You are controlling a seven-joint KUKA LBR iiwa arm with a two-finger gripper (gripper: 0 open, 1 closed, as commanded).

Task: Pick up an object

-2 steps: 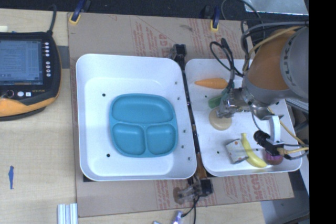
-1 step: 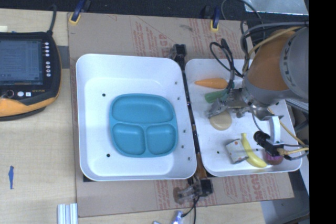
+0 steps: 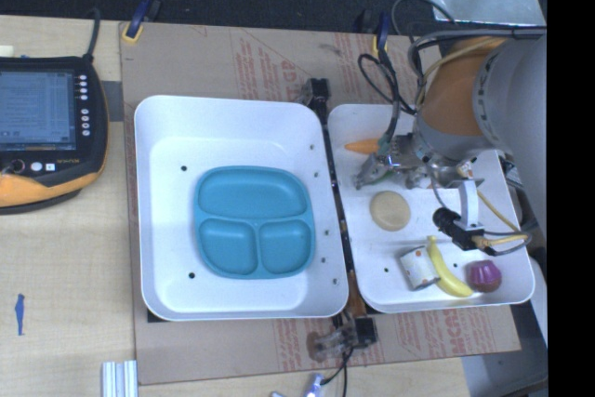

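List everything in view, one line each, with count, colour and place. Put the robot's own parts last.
bins: two, white, side by side on the bench
divided plate: one, blue, in the left bin
carrot: one, orange, right bin, far left corner
round disc: one, tan, middle of right bin
banana: one, yellow, right bin, near side
small block: one, white, beside the banana
purple piece: one, right bin, near right corner
control pendant: one, black and orange, left of bins
arm: one, grey with orange band, over right bin
gripper: one, above the round disc

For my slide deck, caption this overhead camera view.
Gripper above right bin near carrot; blue tray in left bin.
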